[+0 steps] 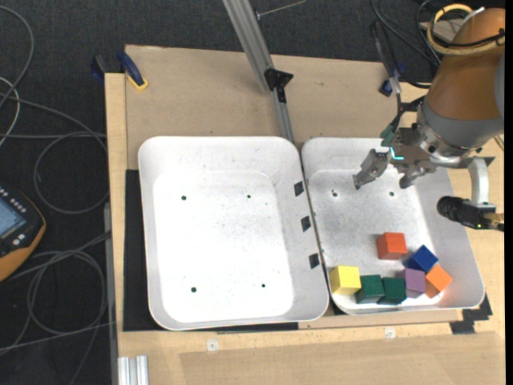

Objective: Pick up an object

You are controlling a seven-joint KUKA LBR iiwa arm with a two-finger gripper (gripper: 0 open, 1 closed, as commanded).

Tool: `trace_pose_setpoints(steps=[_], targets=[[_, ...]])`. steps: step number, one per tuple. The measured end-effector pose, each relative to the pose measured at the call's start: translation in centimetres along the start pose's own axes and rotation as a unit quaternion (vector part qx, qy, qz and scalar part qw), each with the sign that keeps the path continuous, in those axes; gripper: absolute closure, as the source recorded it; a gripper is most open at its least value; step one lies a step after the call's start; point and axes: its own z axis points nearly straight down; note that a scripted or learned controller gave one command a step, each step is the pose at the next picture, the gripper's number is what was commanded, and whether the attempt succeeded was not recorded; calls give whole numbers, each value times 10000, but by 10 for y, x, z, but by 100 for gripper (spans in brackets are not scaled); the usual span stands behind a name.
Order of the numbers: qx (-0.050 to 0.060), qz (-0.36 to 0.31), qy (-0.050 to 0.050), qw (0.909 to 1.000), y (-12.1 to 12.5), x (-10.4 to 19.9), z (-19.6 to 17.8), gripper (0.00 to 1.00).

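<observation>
Right bin (353, 215) holds seven blocks bunched at its near end: one red (391, 245), one blue (422, 258), one orange (438, 278), one purple (414, 280), one yellow (346, 278), two green (381, 288). Left bin (160, 215) sits beside it. My claw (388, 174) hangs over the right bin's far end, well apart from the blocks, fingers spread, gripping nothing.

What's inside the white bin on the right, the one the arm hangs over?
The right white bin holds coloured blocks near its front: red, yellow, two green, blue, purple, orange. The open gripper covers some floor at the back.
</observation>
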Motion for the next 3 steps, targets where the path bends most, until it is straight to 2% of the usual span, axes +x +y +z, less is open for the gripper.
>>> trace_pose_setpoints(steps=[1,3], targets=[[-25,3,-3,10000,0,0,-2,0],[9,4,-1,10000,3,7,123,0]])
